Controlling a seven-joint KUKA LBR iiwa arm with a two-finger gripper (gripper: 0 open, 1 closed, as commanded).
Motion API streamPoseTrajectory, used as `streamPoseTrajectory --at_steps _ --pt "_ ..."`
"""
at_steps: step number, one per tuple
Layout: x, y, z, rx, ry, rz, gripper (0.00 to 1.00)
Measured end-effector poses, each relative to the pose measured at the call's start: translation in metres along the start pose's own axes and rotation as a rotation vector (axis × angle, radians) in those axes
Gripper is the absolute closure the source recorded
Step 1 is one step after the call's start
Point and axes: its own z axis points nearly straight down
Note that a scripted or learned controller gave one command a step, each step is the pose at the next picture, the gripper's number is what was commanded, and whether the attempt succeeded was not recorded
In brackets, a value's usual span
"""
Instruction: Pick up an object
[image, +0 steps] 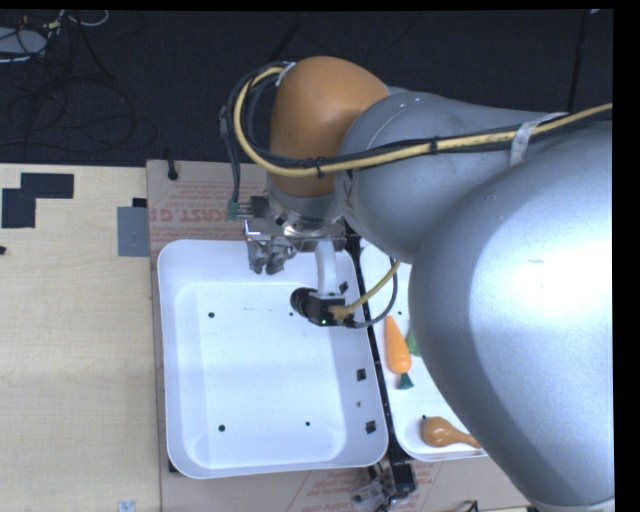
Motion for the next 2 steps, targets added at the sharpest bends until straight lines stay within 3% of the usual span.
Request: streamPoseTrajectory --at_steps 1,2 --pt "0.071 0.001 -0.074 -0.008 0.003 -0.003 1.00" --pt "0.066 0.002 -0.173 -0.011 0.002 0.002 1.00"
